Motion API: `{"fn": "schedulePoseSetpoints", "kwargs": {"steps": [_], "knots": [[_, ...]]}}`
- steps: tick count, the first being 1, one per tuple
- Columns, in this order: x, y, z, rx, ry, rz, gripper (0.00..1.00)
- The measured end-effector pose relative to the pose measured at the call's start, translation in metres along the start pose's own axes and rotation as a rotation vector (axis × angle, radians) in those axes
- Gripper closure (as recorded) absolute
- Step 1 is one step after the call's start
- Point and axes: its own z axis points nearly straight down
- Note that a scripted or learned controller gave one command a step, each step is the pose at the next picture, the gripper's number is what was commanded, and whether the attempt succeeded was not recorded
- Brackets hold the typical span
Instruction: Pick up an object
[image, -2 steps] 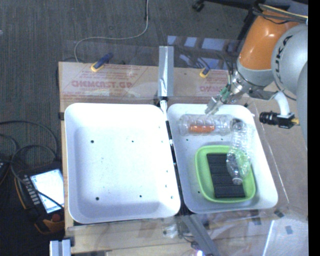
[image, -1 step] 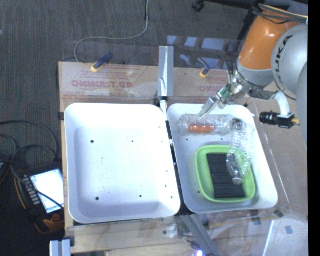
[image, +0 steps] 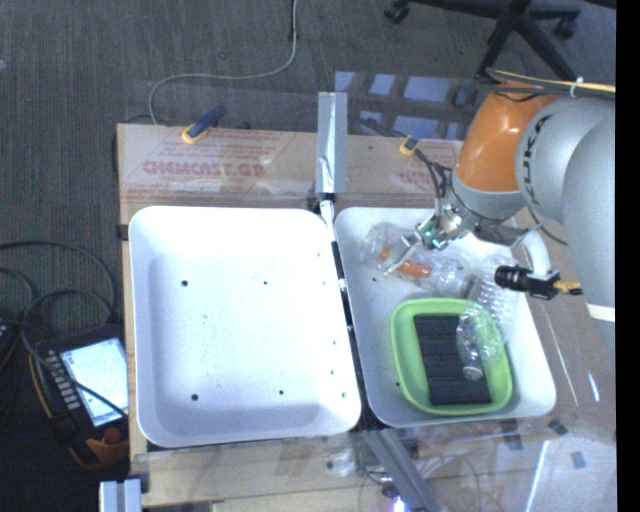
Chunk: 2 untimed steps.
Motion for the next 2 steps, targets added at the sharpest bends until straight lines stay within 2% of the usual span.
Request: {"fn": "schedulePoseSetpoints", "kwargs": {"steps": [1,2], "knots": [[0.0022,0.0108,0.0207,0.012,0.006,-0.057,0.0],[-0.0011,0.0192,0.0215,0.036,0.019,-0.061,0.0]]}}
